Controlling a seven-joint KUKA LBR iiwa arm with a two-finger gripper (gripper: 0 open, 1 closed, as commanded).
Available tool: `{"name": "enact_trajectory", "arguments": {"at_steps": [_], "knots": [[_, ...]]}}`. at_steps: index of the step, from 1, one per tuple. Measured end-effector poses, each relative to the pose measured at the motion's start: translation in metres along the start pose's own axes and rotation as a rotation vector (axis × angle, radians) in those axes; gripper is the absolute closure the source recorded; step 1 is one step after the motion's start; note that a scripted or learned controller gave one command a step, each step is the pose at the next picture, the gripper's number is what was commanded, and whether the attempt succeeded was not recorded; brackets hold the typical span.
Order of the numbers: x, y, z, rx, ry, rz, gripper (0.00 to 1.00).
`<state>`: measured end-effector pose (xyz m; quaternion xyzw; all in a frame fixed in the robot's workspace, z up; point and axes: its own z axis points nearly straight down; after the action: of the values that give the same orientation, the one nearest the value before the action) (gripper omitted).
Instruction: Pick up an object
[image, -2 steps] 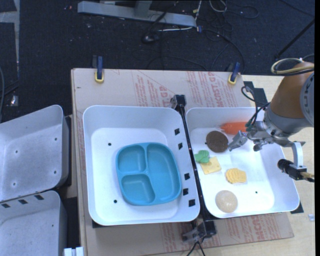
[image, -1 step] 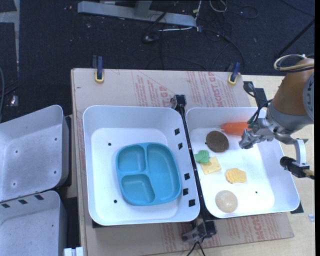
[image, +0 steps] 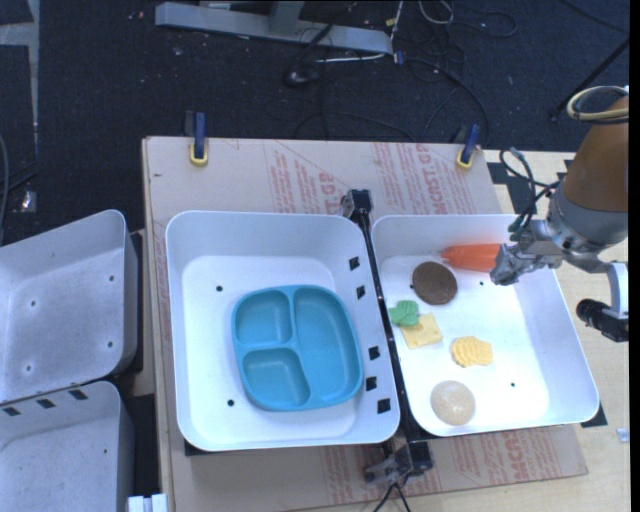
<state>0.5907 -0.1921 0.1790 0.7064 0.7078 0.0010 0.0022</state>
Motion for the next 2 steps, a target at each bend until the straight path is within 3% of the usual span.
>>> {"name": "enact_trajectory", "arguments": {"at_steps": [2], "knots": [[0.002, 0.005, -0.097, -0.001, -0.001, -0.001, 1.0]]}}
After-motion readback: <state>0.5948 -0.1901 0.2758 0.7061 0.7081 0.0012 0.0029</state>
